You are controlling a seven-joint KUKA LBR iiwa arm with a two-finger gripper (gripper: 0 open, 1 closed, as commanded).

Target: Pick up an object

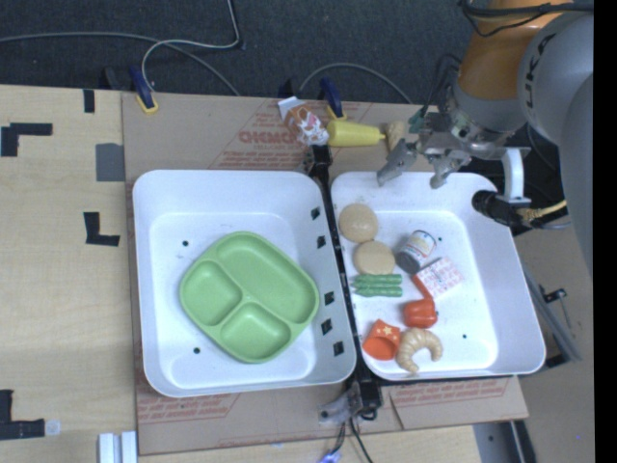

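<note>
a grey robot arm with an orange band (pixel 501 61) reaches in from the right, its two-finger gripper (pixel 418 172) hanging over the far rim of the right-hand shallow white plastic bin (pixel 501 287). the two grey fingers (pixel 392 170) are spread wide apart with nothing between them.

below the gripper, toward the left side of that bin, lie the things on offer: a round beige bread roll (pixel 358 223) near the far left corner, a second beige oval roll (pixel 374 258) just beside it toward the near edge, and a green bunch of toy beans (pixel 377 284) touching that roll. a small grey-and-white can (pixel 416 250) lies tilted near the bin's middle, with a red-and-white patterned packet (pixel 440 277) just beside it. nearer the front edge sit a red toy pepper (pixel 420 312), an orange-red piece (pixel 382 340) and a pale tan croissant (pixel 419 347), the last two close together.

the left-hand shallow white bin (pixel 159 258) carries a light green divided plastic plate (pixel 249 296) lying flat in its middle. beyond the bins, on the brown cardboard sheet (pixel 222 128), a yellow object (pixel 353 134) rests near a small red-and-white wrapper (pixel 305 121).
</note>
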